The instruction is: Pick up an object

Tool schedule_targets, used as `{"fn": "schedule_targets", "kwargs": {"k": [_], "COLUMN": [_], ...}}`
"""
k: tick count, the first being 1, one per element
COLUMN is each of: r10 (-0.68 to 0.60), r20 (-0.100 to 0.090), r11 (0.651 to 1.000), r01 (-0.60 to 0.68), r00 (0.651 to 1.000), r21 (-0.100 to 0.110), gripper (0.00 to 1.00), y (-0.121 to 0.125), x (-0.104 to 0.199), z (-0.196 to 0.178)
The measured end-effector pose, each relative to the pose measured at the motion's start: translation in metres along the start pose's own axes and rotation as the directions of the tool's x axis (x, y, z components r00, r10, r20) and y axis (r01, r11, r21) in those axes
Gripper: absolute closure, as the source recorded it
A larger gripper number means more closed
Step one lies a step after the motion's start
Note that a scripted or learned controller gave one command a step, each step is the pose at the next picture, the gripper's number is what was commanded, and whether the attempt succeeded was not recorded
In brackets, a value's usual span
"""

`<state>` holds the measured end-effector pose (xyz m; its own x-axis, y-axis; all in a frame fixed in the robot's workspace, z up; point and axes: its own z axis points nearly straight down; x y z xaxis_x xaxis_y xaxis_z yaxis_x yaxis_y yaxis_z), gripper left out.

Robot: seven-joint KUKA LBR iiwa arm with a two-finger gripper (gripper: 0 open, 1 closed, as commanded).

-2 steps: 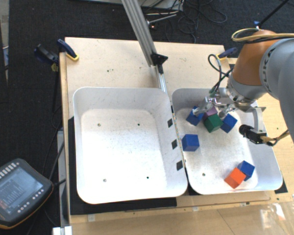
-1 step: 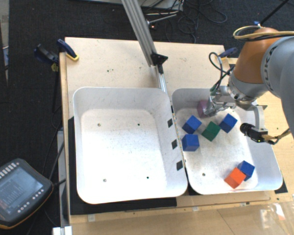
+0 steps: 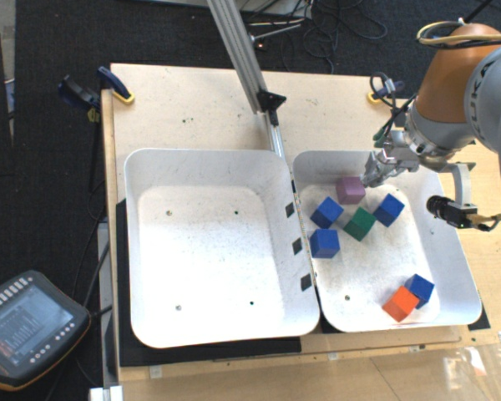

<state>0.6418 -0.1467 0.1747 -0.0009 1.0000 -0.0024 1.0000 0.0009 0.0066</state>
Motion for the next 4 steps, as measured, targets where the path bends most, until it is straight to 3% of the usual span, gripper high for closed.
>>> {"fn": "schedule_targets", "kwargs": {"k": [2,3,4], "r10": [-0.001,-0.001,-0.006], "r20": [0.001,-0.001,-0.004], "r11": [1.0,1.0,1.0], "r01": [0.001,0.001,0.006], "r00": [1.0,1.0,1.0], "r21": [-0.003,0.003,0.008], "gripper": [1.0,1.0,1.0], "y": [0.007,0.008,-0.024], "x": [-0.006,-0.006,0.047], "z": [-0.108,-0.116,-0.109]}}
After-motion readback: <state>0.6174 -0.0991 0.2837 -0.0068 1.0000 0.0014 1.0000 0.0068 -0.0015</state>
